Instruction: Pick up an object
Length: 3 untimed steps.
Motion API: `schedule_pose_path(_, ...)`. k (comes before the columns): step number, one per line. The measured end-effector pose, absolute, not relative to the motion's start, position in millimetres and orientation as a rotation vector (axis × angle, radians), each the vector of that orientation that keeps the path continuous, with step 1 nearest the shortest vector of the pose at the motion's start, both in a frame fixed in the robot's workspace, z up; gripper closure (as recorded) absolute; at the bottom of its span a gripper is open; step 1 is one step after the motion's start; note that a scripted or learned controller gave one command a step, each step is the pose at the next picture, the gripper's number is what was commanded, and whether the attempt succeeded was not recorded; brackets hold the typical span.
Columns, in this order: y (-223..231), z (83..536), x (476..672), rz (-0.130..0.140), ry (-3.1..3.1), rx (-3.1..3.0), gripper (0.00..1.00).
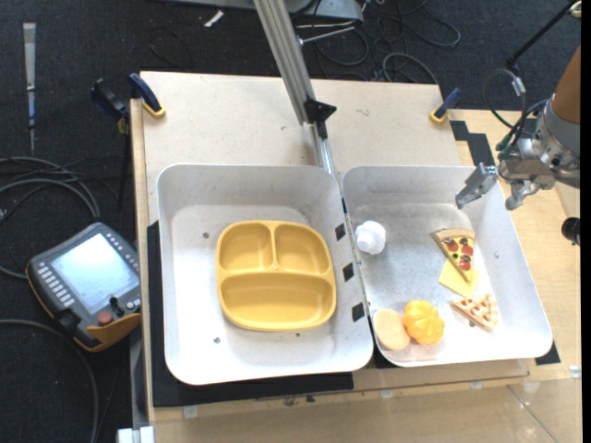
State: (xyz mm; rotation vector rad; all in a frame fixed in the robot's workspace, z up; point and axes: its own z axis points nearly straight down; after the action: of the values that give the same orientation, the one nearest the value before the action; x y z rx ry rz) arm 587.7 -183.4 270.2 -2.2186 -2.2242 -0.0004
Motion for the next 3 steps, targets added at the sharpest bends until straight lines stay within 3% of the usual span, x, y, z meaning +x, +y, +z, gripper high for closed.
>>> schedule_pose_path(1, -183, 270, 587.7, 0.000, -2.224, -2.218, 0.00)
schedule_pose_path(3, -182, 169, 573.9, 0.005, -2.218, -2.220, 0.00)
